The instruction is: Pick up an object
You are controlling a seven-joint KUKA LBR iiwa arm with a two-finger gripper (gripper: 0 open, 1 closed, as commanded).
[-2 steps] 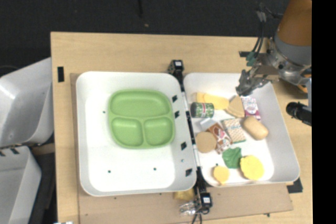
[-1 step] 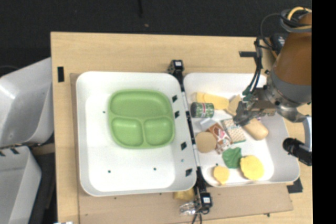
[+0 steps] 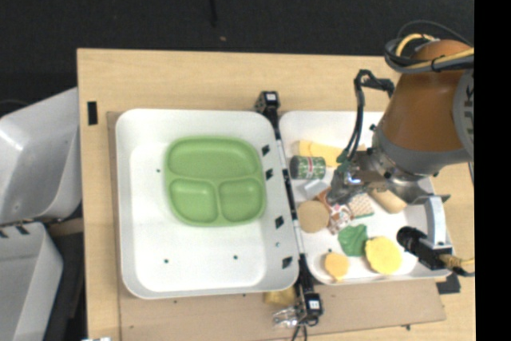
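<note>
Gripper (image 3: pixel 345 186) low in right bin (image 3: pixel 319 122), centre-right of frame, over crowded toys; finger state — cannot tell, wrist blocks view. Nearest: small can (image 3: pixel 307 167), tan round piece (image 3: pixel 312 216), green piece (image 3: pixel 352 238). Risk: clutter makes fingers land on two items, nudge neighbours, close on nothing.
</note>
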